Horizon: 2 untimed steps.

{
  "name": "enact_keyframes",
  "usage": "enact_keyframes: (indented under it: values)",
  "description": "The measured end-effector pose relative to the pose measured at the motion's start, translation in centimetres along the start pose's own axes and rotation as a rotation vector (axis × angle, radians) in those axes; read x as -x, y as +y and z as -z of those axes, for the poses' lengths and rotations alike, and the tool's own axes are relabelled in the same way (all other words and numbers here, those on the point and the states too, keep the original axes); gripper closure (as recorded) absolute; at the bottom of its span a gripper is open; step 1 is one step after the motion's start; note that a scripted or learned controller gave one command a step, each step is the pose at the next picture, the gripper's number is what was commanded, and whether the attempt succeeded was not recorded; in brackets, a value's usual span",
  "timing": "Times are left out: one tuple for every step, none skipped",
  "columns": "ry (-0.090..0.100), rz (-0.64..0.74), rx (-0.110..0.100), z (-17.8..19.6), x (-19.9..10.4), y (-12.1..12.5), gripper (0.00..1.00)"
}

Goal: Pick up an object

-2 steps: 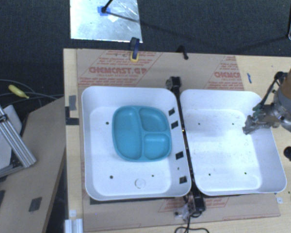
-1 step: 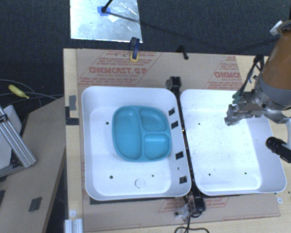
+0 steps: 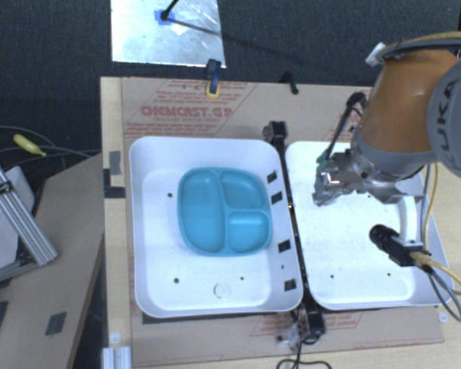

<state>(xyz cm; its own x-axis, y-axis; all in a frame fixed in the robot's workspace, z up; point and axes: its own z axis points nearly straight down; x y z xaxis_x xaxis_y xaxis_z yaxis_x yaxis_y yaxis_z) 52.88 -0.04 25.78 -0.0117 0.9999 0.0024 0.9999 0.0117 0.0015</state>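
The arm (image 3: 415, 98) hides part of the right bin (image 3: 353, 283) and runs off the frame's right edge.

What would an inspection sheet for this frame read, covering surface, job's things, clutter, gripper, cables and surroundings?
Surface: bench topped with printed cardboard, bearing the left bin and the right bin side by side.
Job's things: blue divided plate lying flat near the middle of the left bin.
Clutter: yellow-and-blue clip on the cardboard's far edge.
Gripper: gripper over the right bin's far left part, nothing visible in it; finger state unreadable.
Cables: wires trailing off the right bin's near right corner; a thin cable running up beside the wrist.
Surroundings: dark carpet, a shiny metal sheet beyond the bench, aluminium framing at left.
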Motion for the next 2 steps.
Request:
enact_keyframes:
  values:
    - [0.001,0.002,0.002,0.85,-9.79,1.46,1.0]
    - [-0.002,-0.009,0.0,0.8,-9.13,1.41,0.0]
